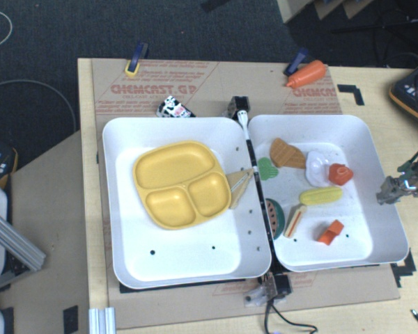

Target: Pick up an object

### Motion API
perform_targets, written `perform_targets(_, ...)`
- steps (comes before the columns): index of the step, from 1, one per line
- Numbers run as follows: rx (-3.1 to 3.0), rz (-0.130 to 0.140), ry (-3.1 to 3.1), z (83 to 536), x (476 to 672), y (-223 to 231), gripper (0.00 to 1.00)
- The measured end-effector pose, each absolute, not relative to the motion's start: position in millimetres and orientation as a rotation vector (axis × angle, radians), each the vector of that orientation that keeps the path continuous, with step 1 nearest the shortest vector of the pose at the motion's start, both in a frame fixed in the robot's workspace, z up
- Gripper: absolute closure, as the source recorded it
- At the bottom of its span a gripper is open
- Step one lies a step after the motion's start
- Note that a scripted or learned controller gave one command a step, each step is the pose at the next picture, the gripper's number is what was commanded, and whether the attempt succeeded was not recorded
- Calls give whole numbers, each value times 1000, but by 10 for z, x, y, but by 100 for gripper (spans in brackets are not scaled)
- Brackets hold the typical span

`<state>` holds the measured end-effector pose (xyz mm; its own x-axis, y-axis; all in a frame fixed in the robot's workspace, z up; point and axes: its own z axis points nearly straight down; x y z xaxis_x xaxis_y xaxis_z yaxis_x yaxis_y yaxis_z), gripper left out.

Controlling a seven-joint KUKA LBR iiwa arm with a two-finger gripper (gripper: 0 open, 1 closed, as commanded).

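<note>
Nearest me is the bench (195, 305), its bare front lip running below the two bins. Going down in size from there: the left bin (195, 256) carries a yellow divided plate (177, 190), and the right bin (376, 235) carries a scatter of small toy food.

As I read it, the pick has hardly begun. Nothing is lifted; every candidate lies flat on the floor of the right bin. Among them are a brown wedge (287, 154) near the divider, a white lump (318, 170) with a red piece (340, 175) touching its right side, a yellow corn cob (320, 197) just below those, an orange block (330, 232) toward the front, and a watermelon slice (274, 216) against the divider. An orange carrot (306, 74) sits outside the bins, on the bench at the back.

The gripper (397, 186) hangs at the right rim of the right bin, reaching in from the right, well apart from the corn cob and the red piece. It is small and dark against the edge, and I cannot tell whether it is spread or pressed together. Nothing is visibly caught in it. Everything remains: moving over a piece, coming down, closing, lifting.
</note>
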<state>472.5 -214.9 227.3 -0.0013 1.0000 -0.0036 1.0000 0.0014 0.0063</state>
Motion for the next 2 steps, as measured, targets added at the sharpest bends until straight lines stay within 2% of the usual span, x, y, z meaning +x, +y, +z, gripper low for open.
perform_targets(2,2216,2,2232,2115,4889,-978,100)
